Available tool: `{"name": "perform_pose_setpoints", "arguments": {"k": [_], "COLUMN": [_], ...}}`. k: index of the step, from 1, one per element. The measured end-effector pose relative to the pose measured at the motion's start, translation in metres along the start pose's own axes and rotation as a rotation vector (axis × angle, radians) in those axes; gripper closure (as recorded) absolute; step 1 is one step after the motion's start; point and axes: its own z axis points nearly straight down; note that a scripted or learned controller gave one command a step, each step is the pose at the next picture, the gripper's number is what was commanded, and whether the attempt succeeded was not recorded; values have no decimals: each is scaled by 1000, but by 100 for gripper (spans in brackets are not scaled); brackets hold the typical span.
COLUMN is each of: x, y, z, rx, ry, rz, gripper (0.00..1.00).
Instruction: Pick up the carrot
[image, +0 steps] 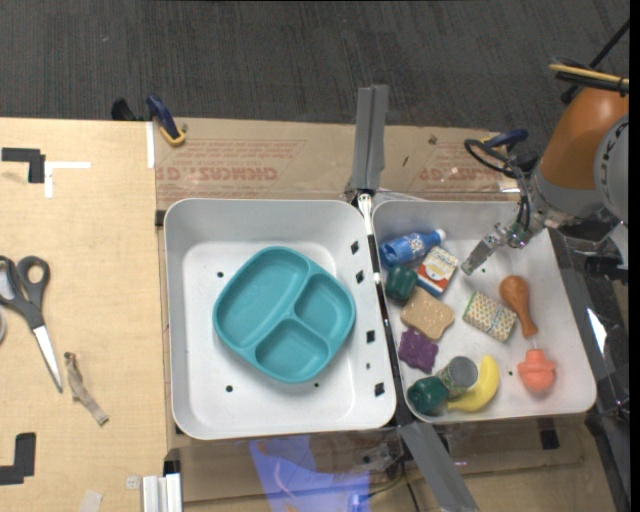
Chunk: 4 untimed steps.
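Observation:
The carrot (537, 371), a stubby salmon-orange piece, lies in the front right corner of the right bin (560, 262). My gripper (481, 256) hangs over the back middle of that bin, just right of a small white and red carton (438, 268). It is well behind and to the left of the carrot, with nothing seen in its hold. A brown drumstick (517, 302) lies between the gripper and the carrot.
The right bin also holds a blue bottle (410, 245), toast (428, 315), a patterned block (489, 316), purple grapes (418, 350), a tin can (459, 375), a banana (484, 386) and green pieces (400, 284). A teal divided plate (285, 315) sits in the left bin (190, 330). Scissors (32, 305) lie on the bench at left.

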Motion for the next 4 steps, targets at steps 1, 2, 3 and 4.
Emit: {"name": "perform_pose_setpoints", "arguments": {"k": [1, 2, 3, 4], "x": [16, 22, 21, 59], "y": [-40, -48, -32, -59], "z": [2, 0, 0, 3], "rx": [4, -2, -2, 11], "ry": [4, 12, 10, 4], "rz": [229, 560, 893, 1176], "gripper": [0, 0, 0, 0]}}
